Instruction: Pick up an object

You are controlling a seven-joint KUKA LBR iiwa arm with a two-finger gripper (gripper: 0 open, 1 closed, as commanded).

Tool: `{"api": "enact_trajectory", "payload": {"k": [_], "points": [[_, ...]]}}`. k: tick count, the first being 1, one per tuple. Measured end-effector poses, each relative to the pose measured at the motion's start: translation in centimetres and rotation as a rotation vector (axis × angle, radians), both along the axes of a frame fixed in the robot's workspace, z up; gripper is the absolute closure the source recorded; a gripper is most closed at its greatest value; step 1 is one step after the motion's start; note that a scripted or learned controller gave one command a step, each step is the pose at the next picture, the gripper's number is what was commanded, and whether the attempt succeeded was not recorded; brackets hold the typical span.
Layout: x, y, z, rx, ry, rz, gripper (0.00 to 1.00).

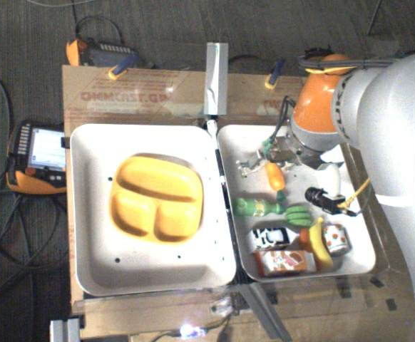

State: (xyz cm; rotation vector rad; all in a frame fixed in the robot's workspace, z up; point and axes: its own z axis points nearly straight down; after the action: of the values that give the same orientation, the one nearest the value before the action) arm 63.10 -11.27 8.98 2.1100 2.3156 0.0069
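The two-finger gripper (273, 164) pinches the small orange carrot-shaped toy (275, 176) just above the green plastic bottle (255, 206). The hold looks shallow; the smooth toy may slip out when lifted.

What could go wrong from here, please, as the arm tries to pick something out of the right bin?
1. The carrot lies right under the gripper, close to the green toy; closing there might grab it badly or nudge its neighbour.
2. The banana, small box and red carton are packed together near the bin's front corner, so one could drag along another.
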Motion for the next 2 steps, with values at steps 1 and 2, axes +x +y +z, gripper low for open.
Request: {"api": "enact_trajectory", "payload": {"k": [1,2], "points": [[0.1,-0.1,1.1,-0.002,-0.004,-0.001,1.0],[-0.1,5.0,9.3,0.002,0.012,-0.119,1.0]]}}
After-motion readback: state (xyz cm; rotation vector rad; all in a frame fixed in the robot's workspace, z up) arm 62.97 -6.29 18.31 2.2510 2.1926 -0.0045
